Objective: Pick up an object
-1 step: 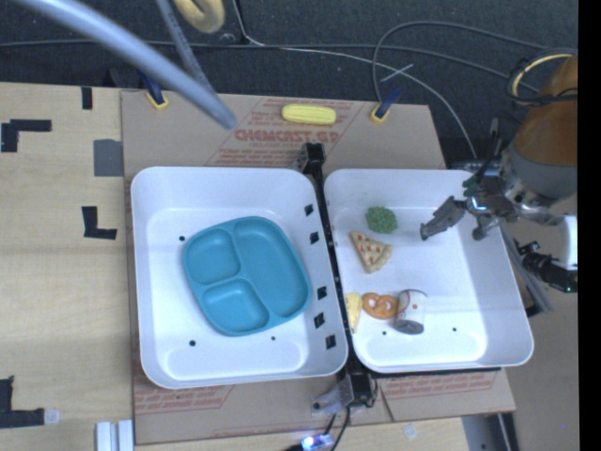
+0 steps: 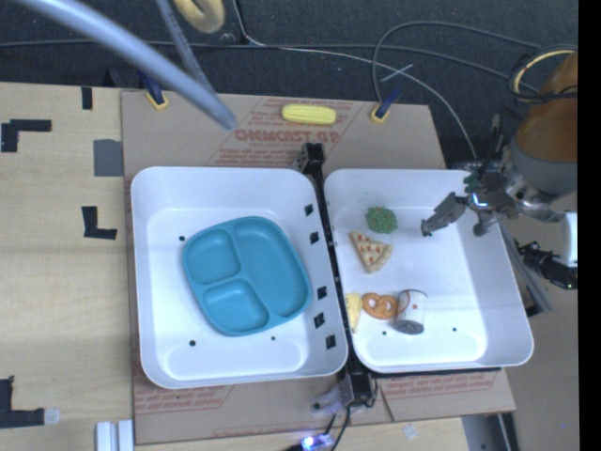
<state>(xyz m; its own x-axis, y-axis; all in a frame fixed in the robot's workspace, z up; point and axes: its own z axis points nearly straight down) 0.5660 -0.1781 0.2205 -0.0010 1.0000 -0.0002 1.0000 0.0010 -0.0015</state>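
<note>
Cardboard (image 2: 272,130) under bins: red print, unreadable; pincer (image 2: 460,216) over right bin (image 2: 488,336).

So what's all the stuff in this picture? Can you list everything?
Bins: 2, white, side by side on the bench, left bin and right bin.
Divided plate: 1, blue, in the left bin.
Broccoli: 1, green, upper part of the right bin.
Pizza slice: 1, yellow and orange, just below the broccoli.
Pretzel: 1, brown, lower left of the right bin.
Can: 1, silver and dark, lying right beside the pretzel.
Yellow piece: 1, at the right bin's left wall, too small to tell what it is.
Corn cob: 1, yellow, on the cardboard behind the bins.
Gripper: 1, dark, over the right bin's upper right, fingers spread, holding nothing.
</note>
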